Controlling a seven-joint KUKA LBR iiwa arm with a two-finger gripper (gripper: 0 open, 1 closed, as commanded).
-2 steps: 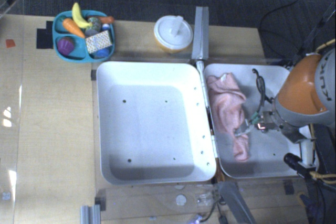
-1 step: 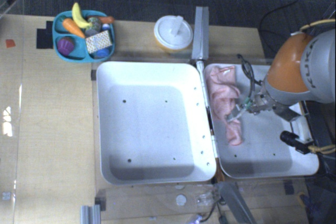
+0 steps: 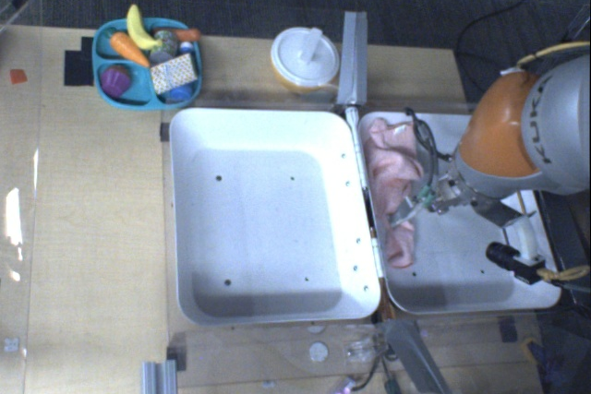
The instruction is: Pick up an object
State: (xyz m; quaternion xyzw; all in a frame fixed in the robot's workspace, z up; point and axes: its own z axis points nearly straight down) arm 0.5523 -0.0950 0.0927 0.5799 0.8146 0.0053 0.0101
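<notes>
A crumpled pink cloth (image 3: 391, 182) lies along the left side of the right bin (image 3: 462, 291), running from the bin's far wall to past its middle. My gripper (image 3: 413, 206) is low in that bin, at the cloth's right edge, with its fingertips down on the fabric. The grey arm with its orange band comes in from the right and covers much of the bin's right half.
The left bin (image 3: 268, 217) lies beside the right one, divided from it by a metal rail (image 3: 352, 60). Behind the bins stand a white lidded cup (image 3: 305, 57) and a blue tray (image 3: 146, 63) of toy food.
</notes>
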